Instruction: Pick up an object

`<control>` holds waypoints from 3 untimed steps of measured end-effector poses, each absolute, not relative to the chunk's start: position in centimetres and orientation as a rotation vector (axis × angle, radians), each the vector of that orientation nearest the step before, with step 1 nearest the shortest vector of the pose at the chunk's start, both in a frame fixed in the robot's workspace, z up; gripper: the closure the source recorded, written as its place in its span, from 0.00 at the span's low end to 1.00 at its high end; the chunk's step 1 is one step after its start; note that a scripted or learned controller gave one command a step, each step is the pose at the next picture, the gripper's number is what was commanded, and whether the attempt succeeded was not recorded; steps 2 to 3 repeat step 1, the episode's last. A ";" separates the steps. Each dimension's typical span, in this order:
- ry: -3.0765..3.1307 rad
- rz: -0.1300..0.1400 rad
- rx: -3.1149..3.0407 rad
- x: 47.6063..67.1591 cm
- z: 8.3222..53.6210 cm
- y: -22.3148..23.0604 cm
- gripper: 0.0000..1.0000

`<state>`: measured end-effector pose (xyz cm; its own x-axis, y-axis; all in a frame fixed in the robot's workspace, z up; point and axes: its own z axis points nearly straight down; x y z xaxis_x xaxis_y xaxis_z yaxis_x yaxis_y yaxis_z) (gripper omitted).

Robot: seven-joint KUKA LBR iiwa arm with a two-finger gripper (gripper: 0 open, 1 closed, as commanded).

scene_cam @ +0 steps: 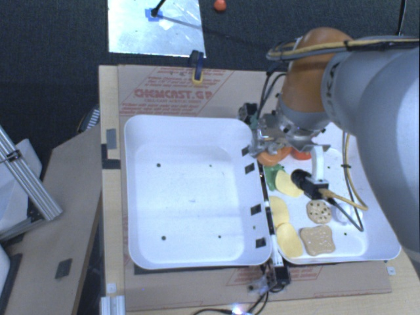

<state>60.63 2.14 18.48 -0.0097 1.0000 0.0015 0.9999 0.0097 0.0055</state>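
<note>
Orange object [270, 156] is lying under the claw [274, 144] in the right bin [377, 241]; the claw's grip is impossible to tell.

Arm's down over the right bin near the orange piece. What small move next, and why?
Probably lift slightly and check. The gripper sits low at the right bin's upper-left corner, right over the orange piece, but the wrist hides whether anything is grasped. The cookie and toast lie apart, nearer the camera.
</note>
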 end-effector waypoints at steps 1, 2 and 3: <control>2.220 0.003 2.219 60.4 24.1 -2.0 1.00; 2.220 0.003 2.219 60.4 24.1 -2.0 1.00; 2.220 0.003 2.219 60.4 24.1 -2.0 1.00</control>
